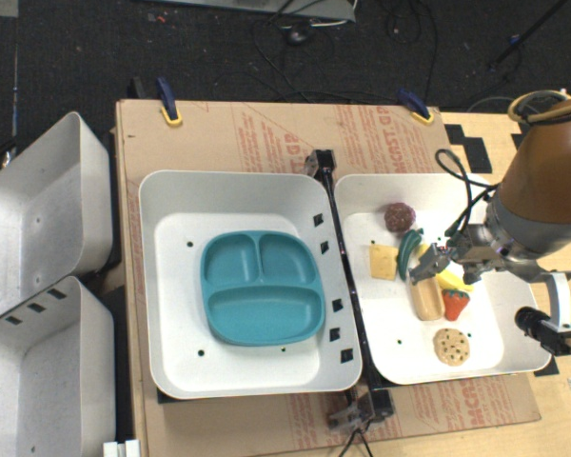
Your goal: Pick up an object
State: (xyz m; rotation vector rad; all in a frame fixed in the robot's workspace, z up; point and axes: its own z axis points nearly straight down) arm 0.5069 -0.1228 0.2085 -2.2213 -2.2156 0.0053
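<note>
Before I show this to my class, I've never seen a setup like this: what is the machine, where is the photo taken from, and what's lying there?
One camera fixed above the bench looks down at a slant. The grey arm with an orange band is a robot reaching in from the right; its claw is low among toy foods in the right bin. I cannot tell whether it grips anything. There lie a dark red ball, a yellow block, a green piece, a tan roll, a red strawberry-like piece and a cookie. The left bin holds a teal divided plate.
</note>
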